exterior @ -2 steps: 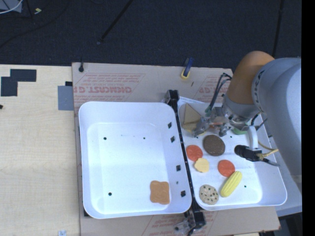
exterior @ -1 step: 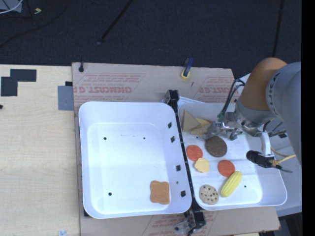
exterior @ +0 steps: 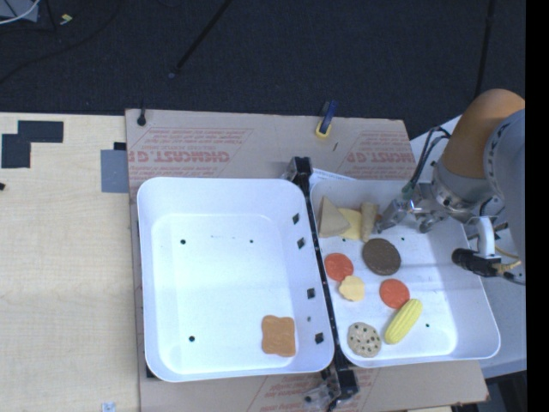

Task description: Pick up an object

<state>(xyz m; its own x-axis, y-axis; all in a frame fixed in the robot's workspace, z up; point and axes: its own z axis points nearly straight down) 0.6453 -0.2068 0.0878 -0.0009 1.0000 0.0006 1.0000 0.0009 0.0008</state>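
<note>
The right bin [exterior: 467, 329] holds several toy foods: a pale cheese wedge [exterior: 337, 219], a brown disc [exterior: 381, 256], two red-orange slices [exterior: 338, 266] [exterior: 394, 293], a small yellow piece [exterior: 352, 289], a corn cob [exterior: 403, 320] and a spotted cookie [exterior: 364, 339]. A toast-coloured piece [exterior: 278, 335] lies in the left bin [exterior: 171, 221] near its front right. My gripper [exterior: 410, 214] hangs over the right bin's back edge, just right of the cheese and above the brown disc. Nothing shows between its fingers.
The grey arm with its orange band [exterior: 480, 140] enters from the right, above the right bin's far corner. A black divider clip [exterior: 300, 168] sits between the bins at the back. A blue and yellow clamp [exterior: 325, 120] stands on the cardboard behind.
</note>
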